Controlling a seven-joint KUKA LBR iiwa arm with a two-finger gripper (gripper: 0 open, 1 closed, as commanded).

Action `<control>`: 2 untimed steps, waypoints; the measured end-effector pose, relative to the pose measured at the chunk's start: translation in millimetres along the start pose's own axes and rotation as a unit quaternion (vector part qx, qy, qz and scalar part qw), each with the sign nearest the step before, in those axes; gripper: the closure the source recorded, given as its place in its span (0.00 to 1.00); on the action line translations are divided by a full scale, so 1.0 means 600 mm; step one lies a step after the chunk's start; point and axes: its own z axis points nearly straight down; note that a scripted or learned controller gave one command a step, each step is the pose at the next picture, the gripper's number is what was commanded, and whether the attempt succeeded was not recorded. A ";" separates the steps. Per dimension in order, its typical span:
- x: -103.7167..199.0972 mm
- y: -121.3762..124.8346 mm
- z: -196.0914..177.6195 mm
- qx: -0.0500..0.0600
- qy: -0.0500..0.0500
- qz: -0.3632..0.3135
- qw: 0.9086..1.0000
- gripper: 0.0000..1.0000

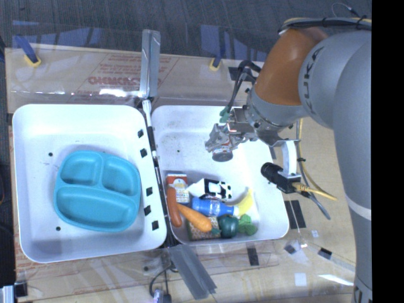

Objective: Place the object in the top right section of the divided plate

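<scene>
A blue divided plate [98, 190] lies in the left bin [31, 131] with nothing in its sections. My gripper [221, 145] hangs over the upper middle of the right bin [183, 122], well above the pile of toy food. That pile sits along the bin's front edge: a carrot [194, 216], a sausage-like orange stick [172, 205], a blue bottle [214, 207], a black-and-white cow-patterned item [214, 187], a banana [243, 199] and green vegetables [237, 226]. I see no item at the gripper's tip.
A red and white carton [178, 185] stands at the left of the pile, close to the wall between the bins. The grey arm with its orange band [290, 62] reaches in from the right over the right bin's far corner.
</scene>
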 end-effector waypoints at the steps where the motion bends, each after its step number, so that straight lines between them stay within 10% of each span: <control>1: 0.002 0.001 -0.012 0.004 0.000 -0.004 1.000 1.00; 2: 0.104 0.011 0.019 0.001 0.000 -0.020 1.000 1.00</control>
